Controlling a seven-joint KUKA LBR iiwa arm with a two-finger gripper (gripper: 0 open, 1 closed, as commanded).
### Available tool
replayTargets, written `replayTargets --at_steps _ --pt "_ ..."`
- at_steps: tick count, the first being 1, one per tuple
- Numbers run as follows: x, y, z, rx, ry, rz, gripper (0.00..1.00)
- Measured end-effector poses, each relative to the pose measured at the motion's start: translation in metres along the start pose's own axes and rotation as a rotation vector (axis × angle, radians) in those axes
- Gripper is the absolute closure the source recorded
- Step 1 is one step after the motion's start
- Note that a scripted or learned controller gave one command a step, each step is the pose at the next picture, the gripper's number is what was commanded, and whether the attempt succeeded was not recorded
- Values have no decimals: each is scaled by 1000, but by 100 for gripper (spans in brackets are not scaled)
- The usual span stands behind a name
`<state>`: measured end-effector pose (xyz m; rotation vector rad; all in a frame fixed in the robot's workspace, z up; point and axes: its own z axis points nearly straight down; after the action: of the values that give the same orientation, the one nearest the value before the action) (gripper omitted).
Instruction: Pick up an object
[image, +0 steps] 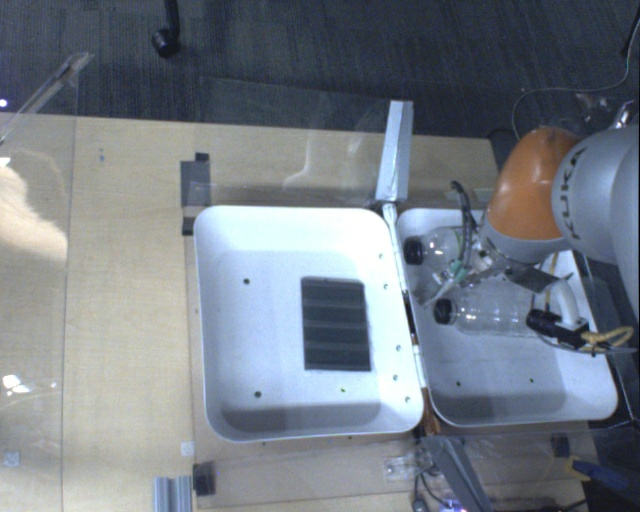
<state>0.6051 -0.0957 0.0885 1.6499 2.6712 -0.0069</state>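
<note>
With the arm's wrist low over the right bin (600, 400) and the gripper's state impossible to tell, the two clear plastic bottles (490, 312) lying there call for a centred, slow closure since they look slippery.

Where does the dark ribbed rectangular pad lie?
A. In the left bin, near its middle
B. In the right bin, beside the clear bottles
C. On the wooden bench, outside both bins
A: the dark ribbed pad lies flat near the middle of the left bin.
</note>
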Motion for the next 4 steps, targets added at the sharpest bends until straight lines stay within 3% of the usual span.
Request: replayTargets --at_steps 1,2,3,4 --pt "0 0 0 0 0 0 0" --pt "28 -25 -120 -10 1 119 0" --pt "9 -10 -1 -15 -2 124 0" --pt "-17 -60 -101 -10 0 268 0"
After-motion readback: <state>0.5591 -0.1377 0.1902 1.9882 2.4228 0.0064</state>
